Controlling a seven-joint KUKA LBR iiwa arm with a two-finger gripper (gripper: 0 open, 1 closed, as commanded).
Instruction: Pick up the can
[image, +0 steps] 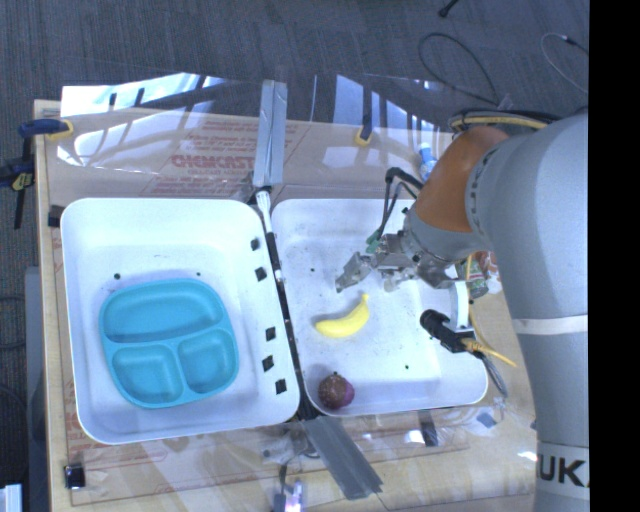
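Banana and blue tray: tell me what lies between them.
In the camera view, between the banana and the blue tray lie bare white bin floor and the raised divider where the two bins meet, with small dark clips.

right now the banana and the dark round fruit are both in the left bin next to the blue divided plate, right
Not quite. The camera view shows the banana and the dark round fruit in the right bin, near the gripper. The blue divided plate lies by itself in the left bin.
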